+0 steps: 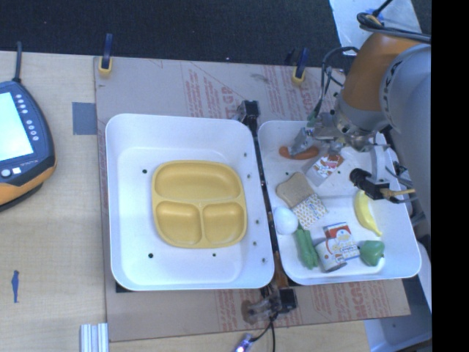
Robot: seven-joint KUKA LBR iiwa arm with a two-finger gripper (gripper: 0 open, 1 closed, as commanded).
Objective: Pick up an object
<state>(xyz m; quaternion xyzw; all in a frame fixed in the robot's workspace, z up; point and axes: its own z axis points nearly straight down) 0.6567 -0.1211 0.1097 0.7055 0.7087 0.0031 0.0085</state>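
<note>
Partly behind the end effector [306, 144], an orange item [287, 152], indistinct.

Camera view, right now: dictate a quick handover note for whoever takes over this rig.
Pincer: low over the far end of the right white bin, beside the orange carrot-like piece; grip state unreadable, nothing seen held.
Right bin's things: yellow banana, white egg, green cucumber-like piece, green pepper-like piece, brown bread slice, small printed packets.
Left white bin: yellow divided plastic tray.
Done: nothing lifted.
Left: grasp and raise one object.
</note>
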